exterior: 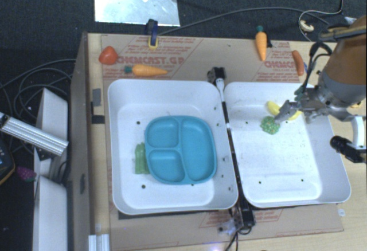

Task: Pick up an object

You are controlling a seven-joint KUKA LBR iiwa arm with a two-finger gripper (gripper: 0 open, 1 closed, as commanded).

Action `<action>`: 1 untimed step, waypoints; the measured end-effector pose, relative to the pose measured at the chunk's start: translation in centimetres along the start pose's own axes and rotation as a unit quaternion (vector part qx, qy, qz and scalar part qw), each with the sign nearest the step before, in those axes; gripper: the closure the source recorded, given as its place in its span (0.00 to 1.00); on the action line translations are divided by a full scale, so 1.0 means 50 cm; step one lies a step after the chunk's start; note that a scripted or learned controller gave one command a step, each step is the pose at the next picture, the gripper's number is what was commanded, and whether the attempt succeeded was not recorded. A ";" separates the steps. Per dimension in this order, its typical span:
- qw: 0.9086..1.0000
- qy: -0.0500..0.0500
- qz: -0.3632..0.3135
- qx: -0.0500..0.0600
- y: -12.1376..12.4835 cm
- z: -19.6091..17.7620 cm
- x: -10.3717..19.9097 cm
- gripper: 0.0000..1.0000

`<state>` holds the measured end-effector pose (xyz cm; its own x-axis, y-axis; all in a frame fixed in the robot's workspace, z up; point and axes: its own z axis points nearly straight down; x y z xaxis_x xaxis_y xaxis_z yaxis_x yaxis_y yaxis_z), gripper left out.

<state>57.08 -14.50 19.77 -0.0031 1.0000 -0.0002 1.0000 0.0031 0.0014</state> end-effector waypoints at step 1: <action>1.000 0.000 0.000 -0.001 0.067 0.227 -0.021 0.00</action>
